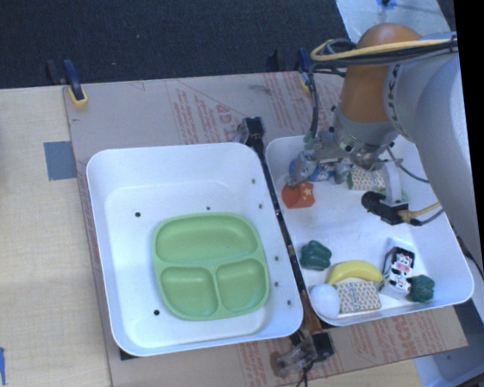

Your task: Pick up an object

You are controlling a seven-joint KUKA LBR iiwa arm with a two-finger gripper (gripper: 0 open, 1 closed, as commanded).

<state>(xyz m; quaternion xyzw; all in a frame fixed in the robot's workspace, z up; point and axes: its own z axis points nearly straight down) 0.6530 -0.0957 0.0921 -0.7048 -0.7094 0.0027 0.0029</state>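
1. At the far left of the right bin (354, 223), close to the wall it shares with its neighbour, we see a small orange-red object (298, 195) lying on the white floor.
2. Just beyond it, on its far right, the gripper (315, 168) hangs low over the bin. We cannot tell whether it is open or closed, nor whether it touches the orange-red object.
3. A speckled pale object (367, 178) lies just right of the gripper, partly hidden under the arm.
4. Nearer to us, a dark green lump (316, 254) sits by the left wall, well apart from the orange-red object.
5. Along the near wall we find a white ball (323, 296), a tan patterned block (358, 296) and a banana (355, 270) crowded together, the banana touching the block's far edge.
6. Right of these stand a black-and-white toy (398, 268) and a second dark green piece (421, 288) in the near right corner.
7. The left bin (122, 210) holds a light green divided plate (209, 264), lying flat near its middle.
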